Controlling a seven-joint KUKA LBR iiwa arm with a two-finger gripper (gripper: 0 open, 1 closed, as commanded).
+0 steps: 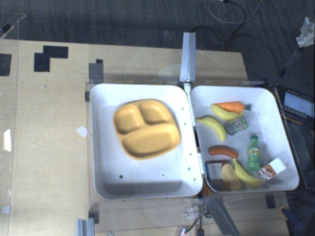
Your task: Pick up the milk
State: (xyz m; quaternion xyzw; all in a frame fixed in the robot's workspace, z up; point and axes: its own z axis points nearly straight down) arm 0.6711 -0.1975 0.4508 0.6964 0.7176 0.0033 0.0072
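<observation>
The milk [272,169] is a small white carton with an orange-red end. It lies on its side in the front right corner of the right bin [275,102]. Its left end touches the tip of a yellow banana [246,175], and a green bottle [253,154] stands just to its left.
The right bin also holds a carrot [230,106], two more bananas [213,126], a small can [236,125], a sausage [222,152] and a dark box [214,170]. In the left bin [103,171] sits a yellow divided plate [146,128]. A metal post [187,58] stands behind the bins.
</observation>
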